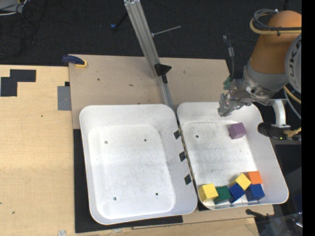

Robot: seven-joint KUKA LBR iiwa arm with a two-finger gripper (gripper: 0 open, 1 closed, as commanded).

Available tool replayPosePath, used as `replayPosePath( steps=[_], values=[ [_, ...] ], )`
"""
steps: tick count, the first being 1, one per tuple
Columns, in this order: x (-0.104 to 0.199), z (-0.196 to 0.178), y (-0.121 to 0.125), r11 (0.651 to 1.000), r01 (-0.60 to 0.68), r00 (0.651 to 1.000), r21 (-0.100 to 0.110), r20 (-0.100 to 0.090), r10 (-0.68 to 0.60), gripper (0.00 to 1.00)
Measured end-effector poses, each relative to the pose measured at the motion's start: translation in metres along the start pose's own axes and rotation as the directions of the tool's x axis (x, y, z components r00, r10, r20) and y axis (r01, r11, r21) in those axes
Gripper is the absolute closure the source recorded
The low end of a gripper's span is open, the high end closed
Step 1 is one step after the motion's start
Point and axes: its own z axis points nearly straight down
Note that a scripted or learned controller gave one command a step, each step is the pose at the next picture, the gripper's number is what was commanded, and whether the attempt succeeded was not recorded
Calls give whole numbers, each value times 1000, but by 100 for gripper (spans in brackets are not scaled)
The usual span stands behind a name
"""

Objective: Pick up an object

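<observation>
A purple cube (237, 130) lies alone in the upper right part of the right bin (212, 151). At that bin's near right corner sits a cluster of blocks: a yellow one (208, 191), a green one (222, 194), a second yellow one (242, 181), an orange one (254, 177) and two blue ones (255, 192). My gripper (226, 107) hangs over the bin's far edge, up and left of the purple cube, apart from it. Nothing shows between its fingers.
The left bin (129, 163) lies beside the right one, joined by black clips (181, 156). An aluminium rail (147, 45) slants up from between the bins at the back. Bare bench lies to the left.
</observation>
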Motion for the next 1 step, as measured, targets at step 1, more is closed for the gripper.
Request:
replayPosePath(
  steps=[1],
  values=[
    [44,-2,-23,1000,-1,1000,0,0,1,100]
  ],
)
